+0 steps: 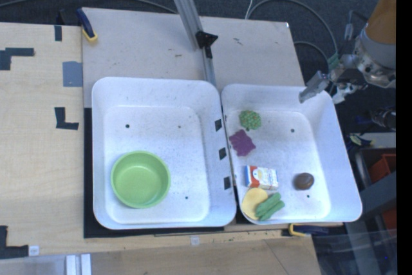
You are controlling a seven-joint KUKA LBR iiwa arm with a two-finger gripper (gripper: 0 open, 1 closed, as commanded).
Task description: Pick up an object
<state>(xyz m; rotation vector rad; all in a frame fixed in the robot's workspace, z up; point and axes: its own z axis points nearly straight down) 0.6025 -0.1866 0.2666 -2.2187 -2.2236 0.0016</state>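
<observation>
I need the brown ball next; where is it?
The brown ball lies in the right bin, near its front right corner, right of the small carton.

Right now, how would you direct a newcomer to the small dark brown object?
Take the right bin, the one nearer the arm. The dark brown ball lies alone near its right wall, level with the small carton. It is the one round, dark item; its neighbours are green, purple, yellow or white.
</observation>
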